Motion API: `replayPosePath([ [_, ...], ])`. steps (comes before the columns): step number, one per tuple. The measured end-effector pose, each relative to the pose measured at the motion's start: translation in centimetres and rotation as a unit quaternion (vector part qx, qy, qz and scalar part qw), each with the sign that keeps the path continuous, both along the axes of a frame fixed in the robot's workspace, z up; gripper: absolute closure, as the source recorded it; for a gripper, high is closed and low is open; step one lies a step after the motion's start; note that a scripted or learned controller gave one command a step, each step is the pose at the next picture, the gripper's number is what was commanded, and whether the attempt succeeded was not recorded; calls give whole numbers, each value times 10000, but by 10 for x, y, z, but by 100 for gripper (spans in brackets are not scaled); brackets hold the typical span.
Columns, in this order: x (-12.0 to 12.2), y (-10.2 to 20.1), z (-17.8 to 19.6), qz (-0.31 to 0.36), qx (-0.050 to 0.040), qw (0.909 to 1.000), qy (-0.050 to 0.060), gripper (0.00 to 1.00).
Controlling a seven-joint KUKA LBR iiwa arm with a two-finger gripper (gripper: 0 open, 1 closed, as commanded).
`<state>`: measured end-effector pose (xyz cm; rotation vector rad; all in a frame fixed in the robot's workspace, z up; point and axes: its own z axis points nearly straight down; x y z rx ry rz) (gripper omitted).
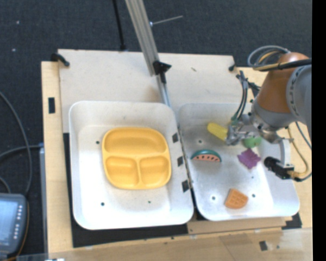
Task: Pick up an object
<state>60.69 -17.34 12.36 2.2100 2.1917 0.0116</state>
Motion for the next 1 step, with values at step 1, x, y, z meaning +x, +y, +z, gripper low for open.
replayPosePath([
  [1, -1, 8, 56, 55, 68, 9999, 96, 100],
])
